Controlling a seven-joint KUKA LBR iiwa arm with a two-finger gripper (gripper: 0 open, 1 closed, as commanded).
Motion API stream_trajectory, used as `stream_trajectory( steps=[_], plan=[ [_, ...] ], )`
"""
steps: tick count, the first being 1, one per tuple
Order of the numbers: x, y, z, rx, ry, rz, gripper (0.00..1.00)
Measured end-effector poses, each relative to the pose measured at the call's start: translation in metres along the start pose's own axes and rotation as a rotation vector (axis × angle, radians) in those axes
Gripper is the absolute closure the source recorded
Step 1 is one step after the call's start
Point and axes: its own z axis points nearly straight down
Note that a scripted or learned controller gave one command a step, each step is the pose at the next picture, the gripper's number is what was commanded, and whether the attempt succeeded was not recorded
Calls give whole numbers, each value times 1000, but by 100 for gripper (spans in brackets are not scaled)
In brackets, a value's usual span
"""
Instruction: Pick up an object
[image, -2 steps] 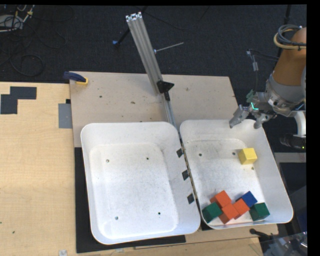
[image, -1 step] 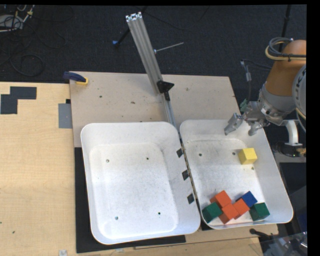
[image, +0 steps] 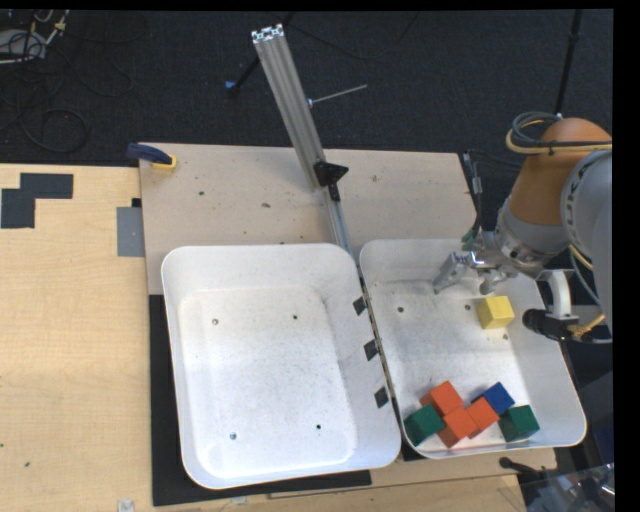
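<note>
From the camera view, I judge the pick not yet done: my gripper (image: 470, 272) hangs over the right bin (image: 420, 330) with its fingers spread and bare. The yellow block (image: 495, 312) lies on the bin floor just beside them (nearer me), untouched.

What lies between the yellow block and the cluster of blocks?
Bare bin floor: the camera view shows nothing between the yellow block and the cluster.

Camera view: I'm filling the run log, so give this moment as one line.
gripper: open, over right bin | holding: nothing | yellow block: beside gripper, apart | other blocks: clustered at near edge
</note>
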Motion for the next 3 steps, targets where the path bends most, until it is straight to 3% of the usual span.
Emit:
stream_trajectory(
  steps=[1, 2, 3],
  plan=[
    [1, 0, 20, -4, -1, -2, 0],
    [1, 0, 9, -6, -2, -2, 100],
    [-1, 8, -38, -13, -3, -1, 100]
  ],
)
